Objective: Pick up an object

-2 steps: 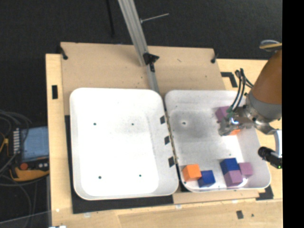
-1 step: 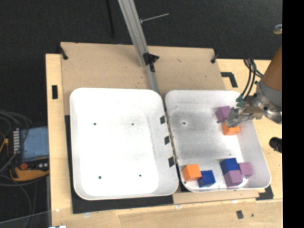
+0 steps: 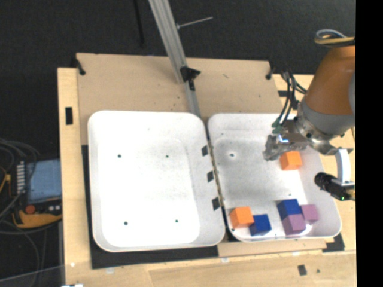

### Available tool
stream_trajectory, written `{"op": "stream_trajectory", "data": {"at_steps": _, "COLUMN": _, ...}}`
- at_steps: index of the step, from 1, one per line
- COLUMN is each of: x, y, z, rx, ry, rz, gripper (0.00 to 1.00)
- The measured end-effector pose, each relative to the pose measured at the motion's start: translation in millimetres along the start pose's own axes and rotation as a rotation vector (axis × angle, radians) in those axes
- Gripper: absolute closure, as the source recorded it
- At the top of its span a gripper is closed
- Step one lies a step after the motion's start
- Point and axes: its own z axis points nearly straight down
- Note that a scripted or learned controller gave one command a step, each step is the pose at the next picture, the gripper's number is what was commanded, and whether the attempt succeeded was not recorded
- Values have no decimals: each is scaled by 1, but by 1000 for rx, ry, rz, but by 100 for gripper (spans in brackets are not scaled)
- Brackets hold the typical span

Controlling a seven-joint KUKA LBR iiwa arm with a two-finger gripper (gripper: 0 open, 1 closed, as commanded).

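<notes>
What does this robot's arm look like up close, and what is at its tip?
The arm is a thick, rounded body, orange above and grey below near the wrist. Thin dark cables run down its side. At its tip sits a small metallic gripper, silvery grey.

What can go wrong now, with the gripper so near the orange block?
1. The gripper sits beside the upper orange block, not over it, so closing may push it away.
2. That block lies near the right bin's far wall, so the fingers might hit the rim.
</notes>
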Motion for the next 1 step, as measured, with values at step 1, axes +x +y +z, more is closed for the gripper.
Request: {"op": "stream_trajectory", "data": {"at_steps": 1, "x": 58, "y": -10, "z": -8, "rx": 1, "ry": 2, "rz": -1, "gripper": 100}}
